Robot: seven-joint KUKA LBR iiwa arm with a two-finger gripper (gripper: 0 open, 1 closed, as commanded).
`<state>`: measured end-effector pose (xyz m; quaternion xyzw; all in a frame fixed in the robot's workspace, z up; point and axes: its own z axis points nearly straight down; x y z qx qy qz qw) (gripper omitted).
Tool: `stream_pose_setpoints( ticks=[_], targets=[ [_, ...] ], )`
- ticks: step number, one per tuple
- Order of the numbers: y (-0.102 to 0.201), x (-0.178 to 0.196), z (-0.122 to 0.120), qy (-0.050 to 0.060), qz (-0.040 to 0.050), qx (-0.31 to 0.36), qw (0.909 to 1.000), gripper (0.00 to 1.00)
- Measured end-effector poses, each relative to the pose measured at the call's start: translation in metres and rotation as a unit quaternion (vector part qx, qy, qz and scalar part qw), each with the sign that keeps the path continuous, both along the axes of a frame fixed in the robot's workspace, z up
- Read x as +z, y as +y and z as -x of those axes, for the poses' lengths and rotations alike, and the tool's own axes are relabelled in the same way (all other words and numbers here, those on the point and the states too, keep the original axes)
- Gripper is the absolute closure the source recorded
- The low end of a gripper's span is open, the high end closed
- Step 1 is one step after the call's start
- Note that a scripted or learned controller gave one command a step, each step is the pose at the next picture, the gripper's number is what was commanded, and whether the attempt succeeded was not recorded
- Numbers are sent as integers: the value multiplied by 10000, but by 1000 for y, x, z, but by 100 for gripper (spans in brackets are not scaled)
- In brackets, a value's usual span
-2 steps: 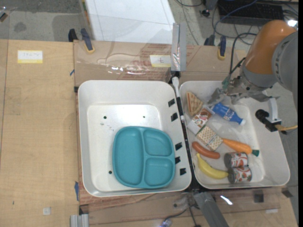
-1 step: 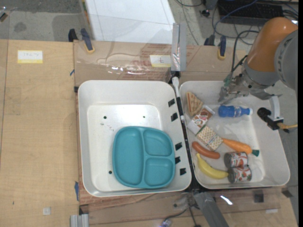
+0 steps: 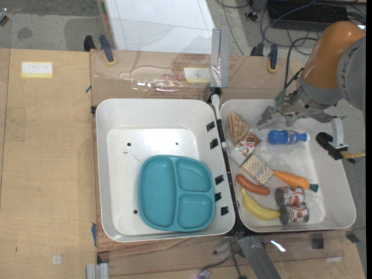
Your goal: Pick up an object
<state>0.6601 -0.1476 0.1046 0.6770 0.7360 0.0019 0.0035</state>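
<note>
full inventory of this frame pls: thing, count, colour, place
bins: 2, white, side by side on the bench
divided plate: 1, teal, left bin, near side
sandwich slice: 1, tan, right bin, far left corner
bottle: 1, blue, right bin, lying by the far side
small carton: 1, red and white, right bin, under the sandwich
cracker box: 1, beige checked, right bin centre
carrot: 1, orange, right of the cracker box
sausage: 1, red, left of centre
banana: 1, yellow, near left
cans: 2, red and white, near side
arm: 1, grey with orange band, from the right
gripper: 1, grey, above the right bin's far edge
</note>
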Motion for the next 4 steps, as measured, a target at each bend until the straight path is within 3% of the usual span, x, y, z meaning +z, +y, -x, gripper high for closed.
stream_pose_setpoints(
  ticks=[1,2,3,4],
  targets=[
    [-13,-12,50,32,-9,-171,9998,0],
    [-5,-12,107,26,-9,117,9999,0],
    [-8,-1,107,5,-8,81,10000,100],
    [59,76,19,22,-7,32,10000,100]
  ],
)
